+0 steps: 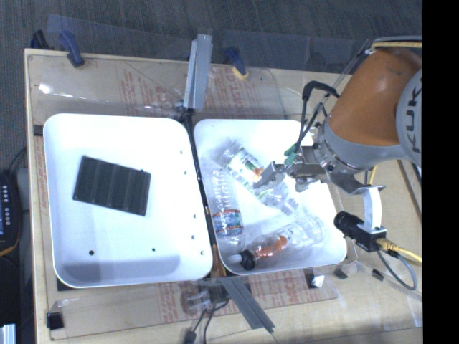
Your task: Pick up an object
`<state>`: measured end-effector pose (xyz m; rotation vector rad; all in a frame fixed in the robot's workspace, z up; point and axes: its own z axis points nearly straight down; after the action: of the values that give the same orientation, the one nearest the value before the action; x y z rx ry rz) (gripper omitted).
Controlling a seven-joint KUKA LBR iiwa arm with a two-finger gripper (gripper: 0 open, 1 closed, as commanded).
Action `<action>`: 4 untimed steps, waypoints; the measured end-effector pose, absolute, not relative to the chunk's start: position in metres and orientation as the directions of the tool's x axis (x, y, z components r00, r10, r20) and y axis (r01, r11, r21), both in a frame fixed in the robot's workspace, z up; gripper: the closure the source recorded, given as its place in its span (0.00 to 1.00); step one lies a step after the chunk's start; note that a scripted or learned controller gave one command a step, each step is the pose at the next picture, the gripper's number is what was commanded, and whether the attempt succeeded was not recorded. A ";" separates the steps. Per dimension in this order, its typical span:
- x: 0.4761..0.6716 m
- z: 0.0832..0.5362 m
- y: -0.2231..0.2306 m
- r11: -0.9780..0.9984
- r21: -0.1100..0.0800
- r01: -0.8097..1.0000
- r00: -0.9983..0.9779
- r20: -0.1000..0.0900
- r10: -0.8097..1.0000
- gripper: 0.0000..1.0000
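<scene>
claw (276, 176) over r bin (208, 138), grip state unclear, bottle labels (229, 223) unreadable, maybe water

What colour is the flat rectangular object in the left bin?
Dark grey to black, with faint lengthwise ribs, seen in the camera view.

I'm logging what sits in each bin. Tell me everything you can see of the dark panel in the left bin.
The dark panel is a flat, dark grey rectangle with faint ridges across it, material unclear. It lies flat on the floor of the left bin, turned slightly askew to the bin's walls, toward the upper left part. It touches only the bin floor, and it lies far from the gripper.
</scene>
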<state>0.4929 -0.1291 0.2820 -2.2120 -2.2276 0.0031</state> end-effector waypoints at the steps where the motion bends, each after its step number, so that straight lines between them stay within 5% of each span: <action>1: 0.573 0.206 -0.178 0.011 -0.006 1.000 -0.011 0.000 1.000 0.00; 2: 0.603 0.100 -0.190 0.020 -0.004 1.000 -0.020 0.000 1.000 0.00; 3: 0.640 0.093 -0.176 0.093 0.000 0.996 -0.093 0.000 0.996 0.00; 4: 0.606 0.092 -0.195 0.138 -0.001 0.990 -0.138 0.000 0.990 0.00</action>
<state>0.6055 -0.1948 0.0924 -2.0622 -2.3685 0.0015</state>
